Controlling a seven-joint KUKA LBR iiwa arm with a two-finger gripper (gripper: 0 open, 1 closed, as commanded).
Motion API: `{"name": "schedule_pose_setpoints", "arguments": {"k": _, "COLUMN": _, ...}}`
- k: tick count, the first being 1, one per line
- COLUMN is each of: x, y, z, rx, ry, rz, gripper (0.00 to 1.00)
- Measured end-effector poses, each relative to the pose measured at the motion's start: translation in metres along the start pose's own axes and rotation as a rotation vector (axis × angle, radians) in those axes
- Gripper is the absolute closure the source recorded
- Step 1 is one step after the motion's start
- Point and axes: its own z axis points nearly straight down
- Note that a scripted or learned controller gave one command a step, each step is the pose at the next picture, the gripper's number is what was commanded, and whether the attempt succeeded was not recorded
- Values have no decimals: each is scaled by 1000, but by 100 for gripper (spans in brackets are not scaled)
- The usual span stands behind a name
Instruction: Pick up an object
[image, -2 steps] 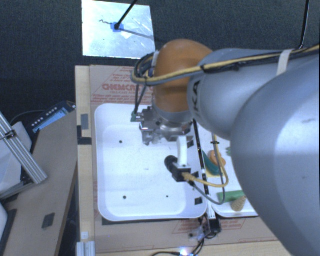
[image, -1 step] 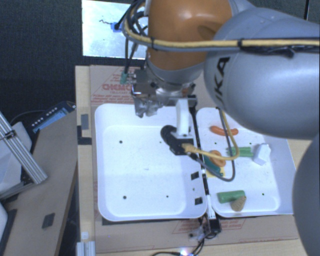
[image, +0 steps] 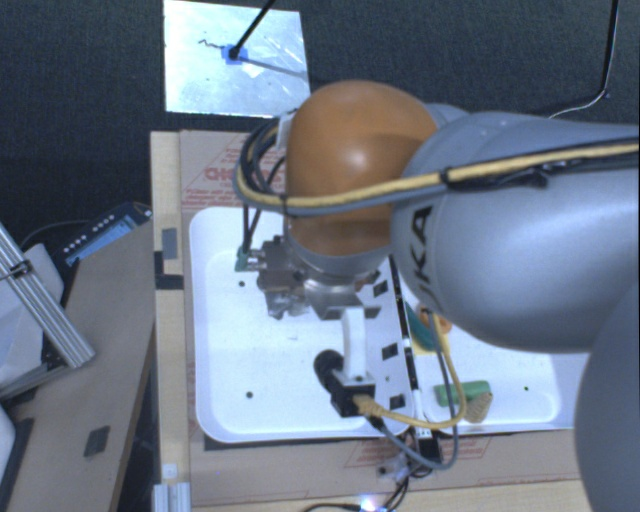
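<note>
Two small things lie touching in the right bin, near its front edge and left wall: a green oblong block and a tan, cork-like lump just in front of it. The hand hangs over the left bin; whether it is spread or pressed together cannot be told.

Arm in from the right, its wrist over the left bin, towards that bin's right wall. Right bin: block near the front left corner, cork touching it, just in front.
</note>
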Motion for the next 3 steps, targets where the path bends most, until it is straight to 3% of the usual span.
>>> {"name": "schedule_pose_setpoints", "arguments": {"k": 1, "x": -98, "y": 66, "z": 36, "rx": -9, "ry": -4, "rz": 16, "gripper": 100}}
{"name": "schedule_pose_setpoints", "arguments": {"k": 2, "x": -28, "y": 28, "z": 108, "rx": -1, "ry": 2, "rz": -2, "gripper": 100}}
{"name": "schedule_pose_setpoints", "arguments": {"k": 3, "x": -78, "y": 4, "z": 225, "rx": -5, "ry": 0, "rz": 10, "gripper": 100}}
